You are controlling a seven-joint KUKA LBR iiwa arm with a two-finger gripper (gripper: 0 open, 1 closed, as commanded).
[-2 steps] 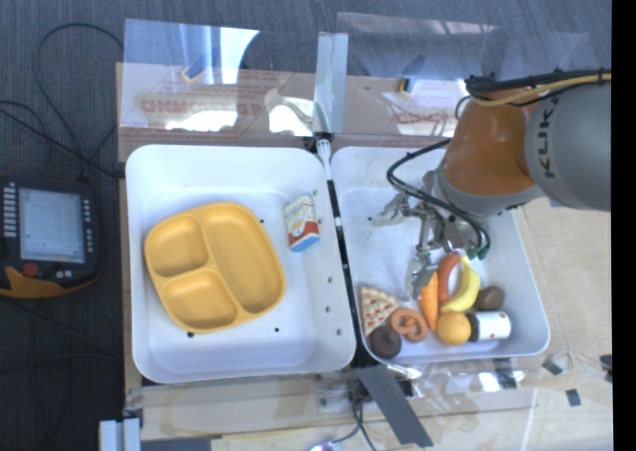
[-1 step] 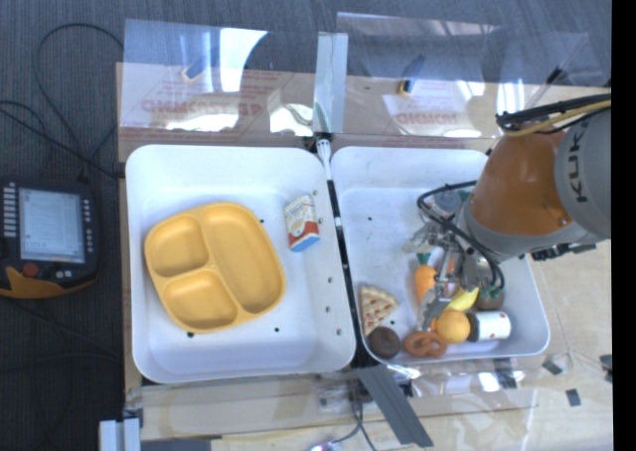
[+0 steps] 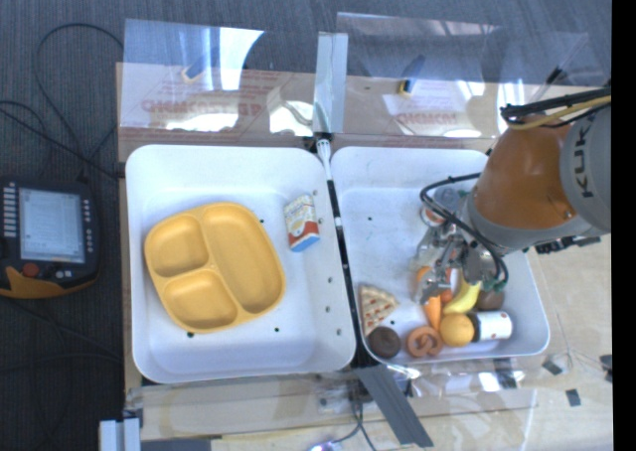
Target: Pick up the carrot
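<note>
While gripper (image 3: 444, 275) hangs low over the carrot (image 3: 432, 312) in the right bin (image 3: 388, 191), nothing's lifted yet. Can't tell if fingers are open or clenched; grab & lift prob. both left

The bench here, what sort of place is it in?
Probably a robot lab: an arm reaches over two white bins of toy food, and a control pendant lies on grey carpet.

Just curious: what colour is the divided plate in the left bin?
Yellow; the divided plate shows clearly in the camera view.
</note>
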